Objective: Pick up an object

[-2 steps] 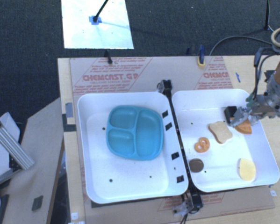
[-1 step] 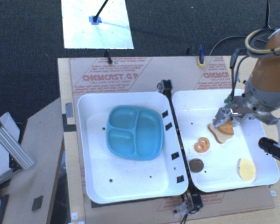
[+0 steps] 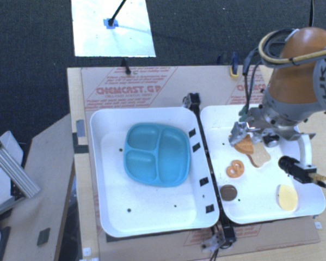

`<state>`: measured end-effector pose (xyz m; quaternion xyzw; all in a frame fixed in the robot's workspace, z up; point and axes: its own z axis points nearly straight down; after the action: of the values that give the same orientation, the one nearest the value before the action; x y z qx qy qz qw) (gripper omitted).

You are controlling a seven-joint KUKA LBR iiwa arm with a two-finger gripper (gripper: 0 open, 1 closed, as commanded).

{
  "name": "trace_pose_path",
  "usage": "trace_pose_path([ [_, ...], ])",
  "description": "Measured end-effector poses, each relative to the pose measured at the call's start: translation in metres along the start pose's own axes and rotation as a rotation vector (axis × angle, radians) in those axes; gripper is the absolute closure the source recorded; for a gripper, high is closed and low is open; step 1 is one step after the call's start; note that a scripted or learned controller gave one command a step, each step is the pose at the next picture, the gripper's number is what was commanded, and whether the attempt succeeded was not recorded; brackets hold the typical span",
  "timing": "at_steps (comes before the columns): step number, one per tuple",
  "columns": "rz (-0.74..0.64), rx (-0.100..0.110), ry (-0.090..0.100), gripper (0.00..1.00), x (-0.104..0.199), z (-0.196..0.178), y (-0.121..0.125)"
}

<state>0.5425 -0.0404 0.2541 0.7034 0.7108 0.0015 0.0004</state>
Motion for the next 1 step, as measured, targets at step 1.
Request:
trace_pose_path([
  [1, 0.002, 0.002, 0.000, 1.00, 0.0464, 0.0137, 0.0049],
])
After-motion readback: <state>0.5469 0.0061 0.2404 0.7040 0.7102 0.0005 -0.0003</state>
